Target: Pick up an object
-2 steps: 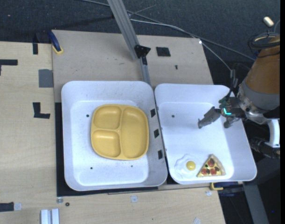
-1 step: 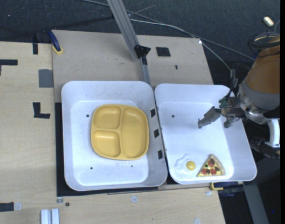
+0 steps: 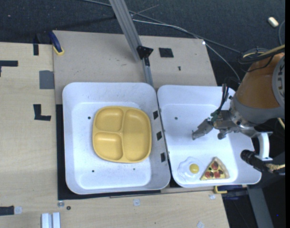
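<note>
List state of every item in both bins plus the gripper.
yellow divided plate: flat, right side up, in the left bin, compartments bare.
toy fried egg: lying flat, right bin, near front edge.
toy pizza slice: lying flat beside the egg, apart from it.
gripper: over the right bin, above both toys, holding nothing.

Light is even and fairly bright, seemingly from overhead, and the two white bins point(image 3: 111, 91) come out nearly washed out, with little surface detail. Shadows are soft and short: a faint one hugs the yellow plate point(image 3: 121, 134) at its lower edge, and a dark strip lies under the left bin's left wall. Focus is slightly soft and grainy everywhere, with the floor above the bins dim.
</note>
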Controlling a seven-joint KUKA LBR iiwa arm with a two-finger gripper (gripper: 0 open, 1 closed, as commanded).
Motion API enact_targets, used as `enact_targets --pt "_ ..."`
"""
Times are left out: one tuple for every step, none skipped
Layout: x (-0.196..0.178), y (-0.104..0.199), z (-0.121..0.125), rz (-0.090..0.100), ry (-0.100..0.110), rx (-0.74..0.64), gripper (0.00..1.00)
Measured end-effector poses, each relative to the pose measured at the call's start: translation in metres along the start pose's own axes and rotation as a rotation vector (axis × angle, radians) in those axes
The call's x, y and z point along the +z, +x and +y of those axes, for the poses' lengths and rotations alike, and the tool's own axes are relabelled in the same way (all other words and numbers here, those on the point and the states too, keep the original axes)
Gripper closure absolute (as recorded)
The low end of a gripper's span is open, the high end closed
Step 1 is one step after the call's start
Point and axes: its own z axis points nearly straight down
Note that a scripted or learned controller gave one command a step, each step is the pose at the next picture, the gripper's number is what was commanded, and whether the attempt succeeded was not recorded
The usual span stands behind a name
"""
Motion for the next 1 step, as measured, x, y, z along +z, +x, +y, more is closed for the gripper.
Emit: enact_targets --pt "0.0607 0.0000 0.0066 0.000 0.001 0.000 0.00"
